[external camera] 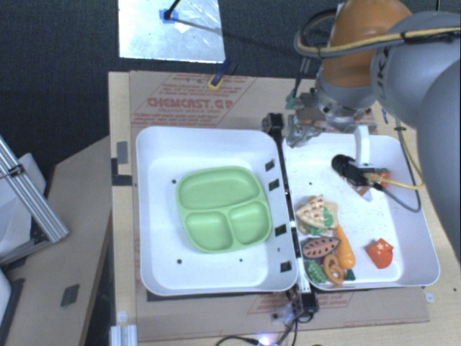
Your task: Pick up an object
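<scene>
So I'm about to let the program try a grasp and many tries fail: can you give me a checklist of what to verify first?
1. Gripper over the right bin: ok, at its upper left corner.
2. Gripper carrying nothing: cannot tell.
3. Objects within the bin: ok, pizza slice, carrot and red piece lie inside.
4. Gripper above an object: not ok, the toys lie nearer the camera.
5. Isolated target: ok, the red piece lies apart.
6. Green tray sits in the left bin: ok.

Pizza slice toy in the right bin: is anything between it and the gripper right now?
Nothing visible blocks it. The gripper sits at the right bin's far left corner, and bare white floor separates it from the pizza slice. The carrot lies on its near side.
</scene>
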`<state>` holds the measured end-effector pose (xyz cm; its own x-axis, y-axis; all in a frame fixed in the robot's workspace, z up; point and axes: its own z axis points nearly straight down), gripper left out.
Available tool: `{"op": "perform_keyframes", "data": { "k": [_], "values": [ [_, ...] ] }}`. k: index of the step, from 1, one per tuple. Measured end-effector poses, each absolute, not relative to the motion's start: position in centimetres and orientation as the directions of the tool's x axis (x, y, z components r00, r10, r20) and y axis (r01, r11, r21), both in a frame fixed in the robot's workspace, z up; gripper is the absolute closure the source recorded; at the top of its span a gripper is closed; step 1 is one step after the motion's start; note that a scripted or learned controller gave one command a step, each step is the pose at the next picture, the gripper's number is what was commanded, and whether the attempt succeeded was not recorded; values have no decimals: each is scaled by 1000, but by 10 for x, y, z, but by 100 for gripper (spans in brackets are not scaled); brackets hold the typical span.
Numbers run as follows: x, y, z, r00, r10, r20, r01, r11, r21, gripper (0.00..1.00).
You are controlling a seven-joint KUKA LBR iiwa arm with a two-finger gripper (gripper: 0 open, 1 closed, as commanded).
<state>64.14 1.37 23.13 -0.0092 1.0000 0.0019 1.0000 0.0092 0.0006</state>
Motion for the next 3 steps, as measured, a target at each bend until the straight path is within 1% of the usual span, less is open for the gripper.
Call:
{"op": "perform_keyframes", "data": {
  "k": [1, 2, 3],
  "values": [
    [638, 57, 220, -9, 1000, 2, 1000, 9, 1, 100],
    [631, 44, 215, 0, 1000, -1, 1000, 0, 0, 100],
    [636, 47, 215, -4, 1000, 0, 1000, 4, 2, 100]
  ]
}}
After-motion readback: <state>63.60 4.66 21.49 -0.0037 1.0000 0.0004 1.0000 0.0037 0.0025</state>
